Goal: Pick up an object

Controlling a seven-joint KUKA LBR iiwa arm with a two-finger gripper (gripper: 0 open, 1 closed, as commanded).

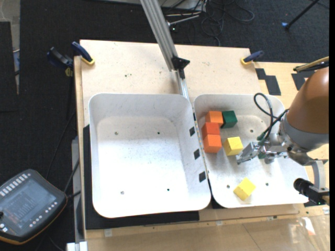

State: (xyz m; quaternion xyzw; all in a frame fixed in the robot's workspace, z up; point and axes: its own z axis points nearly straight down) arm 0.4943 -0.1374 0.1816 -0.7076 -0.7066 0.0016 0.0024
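The right white bin [272, 192] holds a column of orange blocks [212, 132] along its left wall. A dark green cube [229, 119] touches the top of that column. One yellow cube [233, 145] lies just right of the orange blocks, and a second yellow cube [244, 189] lies tilted near the bin's front. My gripper [245, 155] hangs low over the middle of the right bin, just right of and slightly below the first yellow cube, very close to it. Nothing can be seen held in it.
The left white bin [141, 156] stands beside the right one, their walls touching. A slanted metal pole [159, 27] rises from the divide at the back. Clamps [84, 54] grip the board's rear corners. A teach pendant [26, 205] lies at the lower left.
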